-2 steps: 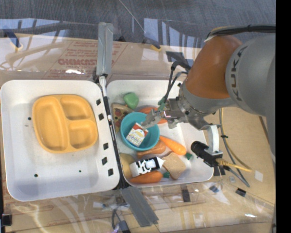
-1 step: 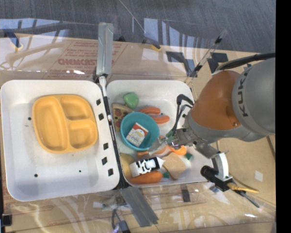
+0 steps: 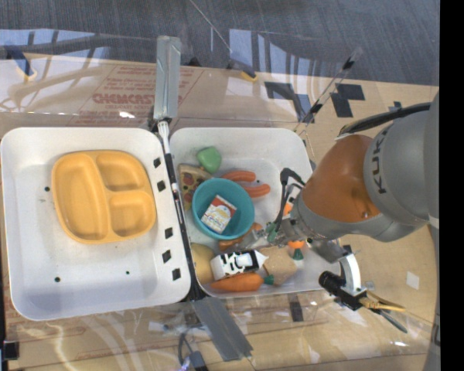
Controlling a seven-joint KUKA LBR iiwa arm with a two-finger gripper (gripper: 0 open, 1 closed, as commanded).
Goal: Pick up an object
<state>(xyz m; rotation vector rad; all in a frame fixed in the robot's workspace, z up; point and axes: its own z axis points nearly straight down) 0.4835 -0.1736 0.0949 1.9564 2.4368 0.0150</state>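
While reaching in from the right, hangs low over the right bin [image 3: 240,139]: gripper [image 3: 282,234], jaw state impossible to tell. Just left, teal bowl [image 3: 223,207] holding small carton [image 3: 217,214]. Near edge: carrot [image 3: 236,283]. Left bin [image 3: 23,207]: yellow tray [image 3: 102,194].

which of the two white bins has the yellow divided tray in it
The left bin holds the yellow divided tray. The right bin holds a teal bowl and toy food.
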